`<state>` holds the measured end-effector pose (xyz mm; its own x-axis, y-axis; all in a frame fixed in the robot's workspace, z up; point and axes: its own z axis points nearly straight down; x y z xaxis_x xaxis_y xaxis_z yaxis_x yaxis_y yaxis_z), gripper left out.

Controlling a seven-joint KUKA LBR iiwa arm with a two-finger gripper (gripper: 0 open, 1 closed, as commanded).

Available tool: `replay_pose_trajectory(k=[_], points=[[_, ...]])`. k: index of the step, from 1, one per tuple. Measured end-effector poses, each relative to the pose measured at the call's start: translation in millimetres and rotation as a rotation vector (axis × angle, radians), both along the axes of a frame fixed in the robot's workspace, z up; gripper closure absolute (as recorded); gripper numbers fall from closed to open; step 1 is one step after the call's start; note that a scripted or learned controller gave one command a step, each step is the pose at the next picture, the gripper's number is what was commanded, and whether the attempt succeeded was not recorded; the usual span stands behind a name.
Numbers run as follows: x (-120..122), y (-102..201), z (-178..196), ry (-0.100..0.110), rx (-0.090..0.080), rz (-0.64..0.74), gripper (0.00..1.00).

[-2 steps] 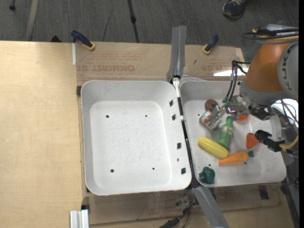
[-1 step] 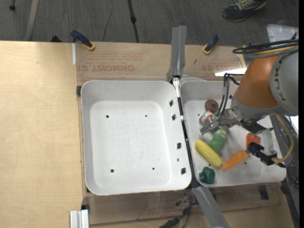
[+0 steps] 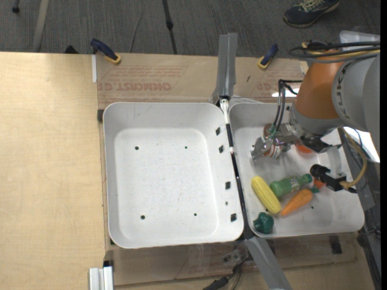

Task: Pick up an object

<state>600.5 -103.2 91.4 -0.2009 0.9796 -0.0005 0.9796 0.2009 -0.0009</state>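
camera view has the left bin point(image 3: 121, 162) well left of the gripper point(image 3: 266, 150); whether that is clenched or released i cannot tell. below it lie corn point(image 3: 266, 194), a green bottle point(image 3: 290, 185) and a carrot point(image 3: 296, 202), touching, so a descent could nudge neighbours and slip.

Bright, even light from overhead here, and my view is sharp across the whole tabletop point(image 3: 48, 162). The left white bin point(image 3: 163, 174) reads almost washed out, its floor pale with faint speckle. Shadows are soft and short, a thin dark edge under the bin rims. My tool point(image 3: 266, 150) looks slightly smeared. The carpet point(image 3: 181, 11) up top falls dimmer.
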Motion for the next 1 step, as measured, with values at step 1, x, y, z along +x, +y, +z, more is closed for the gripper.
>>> replay_pose_trajectory(k=[1], points=[[-76.8, -35.7, 12.7, 0.001, 0.000, -0.059, 0.00]])
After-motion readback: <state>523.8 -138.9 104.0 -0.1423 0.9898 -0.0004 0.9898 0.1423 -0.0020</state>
